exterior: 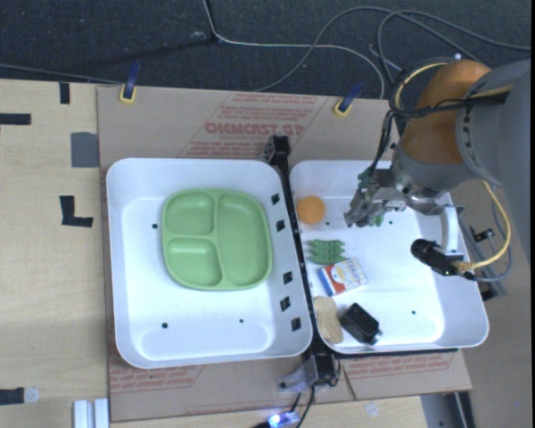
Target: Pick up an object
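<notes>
My gripper (364, 214) hangs over the upper part of the right bin (428, 328), reaching in from the right. An orange ball (311, 209) lies just to its left near the bin's left wall. Below the ball sit a green leafy item (325, 251), a white packet with red and blue print (342, 275), a tan bread-like piece (327, 318) and a small black block (361, 322). Nothing shows between the fingers.
The left bin (134, 328) holds a green divided plate (218, 238). A black clip strip (285, 239) runs between the two bins. Cables trail across the dark floor behind the bench, and the arm's body covers the right bin's far right corner.
</notes>
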